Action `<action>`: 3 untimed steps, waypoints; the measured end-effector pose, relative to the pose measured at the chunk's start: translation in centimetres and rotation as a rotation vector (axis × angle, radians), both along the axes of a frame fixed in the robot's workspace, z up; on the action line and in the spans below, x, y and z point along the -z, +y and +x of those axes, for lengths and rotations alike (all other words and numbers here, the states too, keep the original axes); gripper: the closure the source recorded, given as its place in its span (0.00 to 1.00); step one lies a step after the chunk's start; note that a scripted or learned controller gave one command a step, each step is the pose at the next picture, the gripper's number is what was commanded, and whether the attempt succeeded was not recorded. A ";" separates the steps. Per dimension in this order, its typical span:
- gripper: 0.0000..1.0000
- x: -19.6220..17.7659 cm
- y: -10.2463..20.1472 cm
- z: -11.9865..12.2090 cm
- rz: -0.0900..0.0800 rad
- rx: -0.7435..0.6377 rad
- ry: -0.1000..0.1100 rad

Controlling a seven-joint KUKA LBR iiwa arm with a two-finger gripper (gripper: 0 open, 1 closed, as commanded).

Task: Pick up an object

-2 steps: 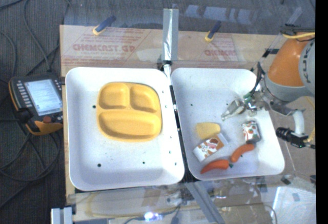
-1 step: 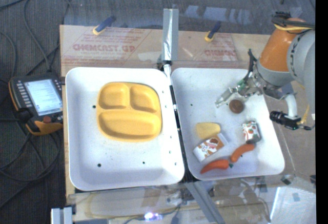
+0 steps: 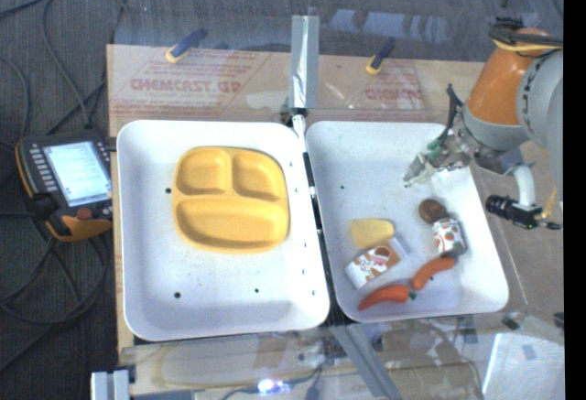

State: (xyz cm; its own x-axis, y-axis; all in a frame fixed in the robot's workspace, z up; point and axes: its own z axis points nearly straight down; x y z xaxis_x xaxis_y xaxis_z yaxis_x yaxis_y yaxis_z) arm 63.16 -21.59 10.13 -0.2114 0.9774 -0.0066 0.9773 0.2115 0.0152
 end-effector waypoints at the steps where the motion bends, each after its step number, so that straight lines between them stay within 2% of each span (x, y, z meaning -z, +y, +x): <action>1: 0.00 0.0 0.2 0.0 0.002 -0.002 0.002; 2: 0.00 0.8 0.1 -5.2 0.006 -0.066 -0.003; 3: 1.00 0.0 -0.2 -5.2 -0.002 -0.065 -0.005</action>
